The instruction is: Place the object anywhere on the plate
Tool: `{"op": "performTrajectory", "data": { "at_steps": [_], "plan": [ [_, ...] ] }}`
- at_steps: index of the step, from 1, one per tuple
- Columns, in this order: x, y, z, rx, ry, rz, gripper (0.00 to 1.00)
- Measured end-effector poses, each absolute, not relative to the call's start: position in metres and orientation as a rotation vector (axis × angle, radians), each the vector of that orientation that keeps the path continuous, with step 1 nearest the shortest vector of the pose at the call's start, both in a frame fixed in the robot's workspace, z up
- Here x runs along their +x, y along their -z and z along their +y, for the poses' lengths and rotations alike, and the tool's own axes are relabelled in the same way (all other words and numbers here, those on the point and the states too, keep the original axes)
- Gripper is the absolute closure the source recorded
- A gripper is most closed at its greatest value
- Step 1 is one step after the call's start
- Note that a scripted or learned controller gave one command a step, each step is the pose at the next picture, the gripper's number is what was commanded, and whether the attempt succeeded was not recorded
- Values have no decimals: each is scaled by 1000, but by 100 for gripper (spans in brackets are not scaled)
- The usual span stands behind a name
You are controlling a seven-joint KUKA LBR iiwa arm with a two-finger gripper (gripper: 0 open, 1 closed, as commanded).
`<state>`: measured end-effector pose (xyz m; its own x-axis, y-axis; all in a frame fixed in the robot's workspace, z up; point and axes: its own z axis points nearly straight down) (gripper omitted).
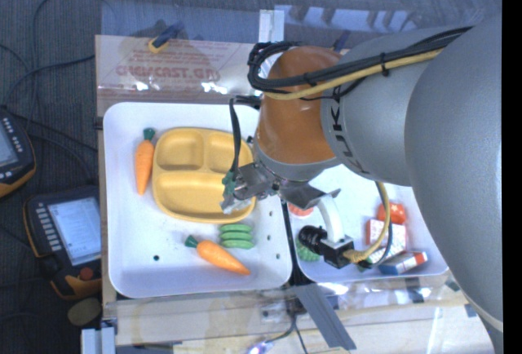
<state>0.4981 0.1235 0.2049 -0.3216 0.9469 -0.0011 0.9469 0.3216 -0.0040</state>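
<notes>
Camera view is being taken from above, and both white bins are being seen at a slant. The gripper [236, 191] is being held low over the right edge of the yellow plate [183, 173], in the left bin [122, 205]. Whether something is being held there cannot be told, because the wrist with its orange band is covering most of the tool.

No single object is being named by the task, so the candidates are being listed. The green pea pod [236, 235] is lying just below the gripper, on the bin floor and just beside the lower right rim of the plate; its long axis is running nearly left to right. The lower carrot [218, 255] is lying beyond the pod, a little to the left, with its long axis slanted from upper left down to lower right. The upright carrot [144, 165] is lying against the left rim of the plate, on the far side from the gripper, with its long axis running top to bottom.

It is being judged that the pea pod is the nearest thing, and that the coming move is turning on this: the pod is lying toward the bottom of the view from the gripper, while the plate is lying to the left and above. The three compartments of the plate are being seen as bare.
</notes>
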Motion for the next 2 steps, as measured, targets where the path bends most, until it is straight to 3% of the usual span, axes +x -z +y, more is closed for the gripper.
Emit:
{"op": "performTrajectory", "data": {
  "at_steps": [1, 2],
  "plan": [
    [598, -311, 117, -2014, -6, -2414, 100],
    [550, -362, 106, -2015, -6, -2412, 100]
  ]
}}
